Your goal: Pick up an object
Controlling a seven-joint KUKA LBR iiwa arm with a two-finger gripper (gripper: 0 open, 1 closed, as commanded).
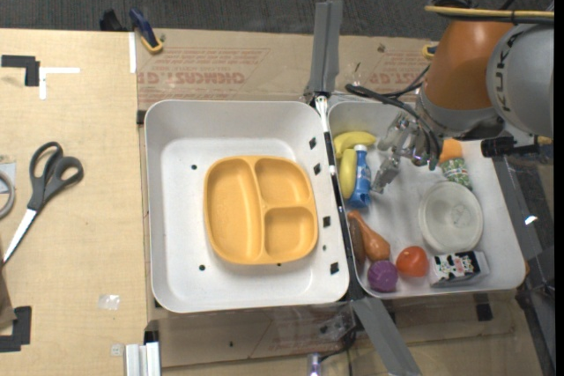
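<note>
Robot pincer (394,161) hovers open and empty over right bin (502,273) beside a banana (352,142); nothing picked up yet

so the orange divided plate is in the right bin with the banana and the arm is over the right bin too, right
Not quite. The camera view shows the orange divided plate lying in the left bin, on its own. The banana is in the right bin, and the arm with its gripper is over that right bin, as you said.
</note>
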